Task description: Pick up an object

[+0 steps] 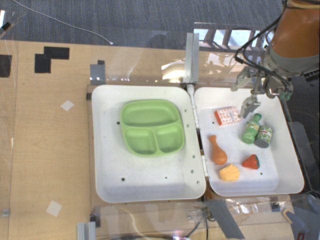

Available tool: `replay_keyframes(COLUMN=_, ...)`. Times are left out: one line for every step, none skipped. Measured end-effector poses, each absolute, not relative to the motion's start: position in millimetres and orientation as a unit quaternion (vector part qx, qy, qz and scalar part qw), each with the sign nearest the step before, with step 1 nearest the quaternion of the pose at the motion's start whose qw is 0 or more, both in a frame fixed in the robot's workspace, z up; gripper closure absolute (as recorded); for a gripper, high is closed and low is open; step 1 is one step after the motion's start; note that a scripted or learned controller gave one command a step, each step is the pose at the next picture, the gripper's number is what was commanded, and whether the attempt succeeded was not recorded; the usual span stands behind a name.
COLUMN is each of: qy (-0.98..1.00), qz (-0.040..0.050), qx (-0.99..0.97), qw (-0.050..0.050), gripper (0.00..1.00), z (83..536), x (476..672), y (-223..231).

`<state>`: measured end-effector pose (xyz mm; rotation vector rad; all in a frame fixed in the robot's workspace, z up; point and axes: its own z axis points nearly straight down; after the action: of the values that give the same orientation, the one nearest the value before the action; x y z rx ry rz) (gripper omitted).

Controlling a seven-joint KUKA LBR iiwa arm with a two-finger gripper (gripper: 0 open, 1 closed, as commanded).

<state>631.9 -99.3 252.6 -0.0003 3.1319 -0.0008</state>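
Corn cob (229, 172) lies lowest; the pincer (248, 106) hangs above the red-white box (227, 116), its grip state unclear.

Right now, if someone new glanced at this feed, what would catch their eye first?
Probably the green divided plate, alone in the middle of the left bin. Next, the cluster of small toy foods in the right bin: a red-and-white box, green bottle, can, drumstick, strawberry and yellow corn. The end effector hangs at the box's right end.
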Motion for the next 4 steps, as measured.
replay_keyframes(qy=0.995, qz=0.0007, qx=0.105, qw=-0.001, gripper=0.00, z=105, x=665.5, y=-85)
replay_keyframes(qy=0.995, qz=0.0002, qx=0.102, qw=0.010, gripper=1.00, z=125, x=671.6, y=-85)
replay_keyframes(qy=0.998, qz=0.0020, qx=0.060, qw=0.008, gripper=1.00, z=191, x=654.7, y=-4)
replay_keyframes(qy=0.998, qz=0.0028, qx=0.065, qw=0.011, gripper=1.00, z=300, x=634.5, y=56)
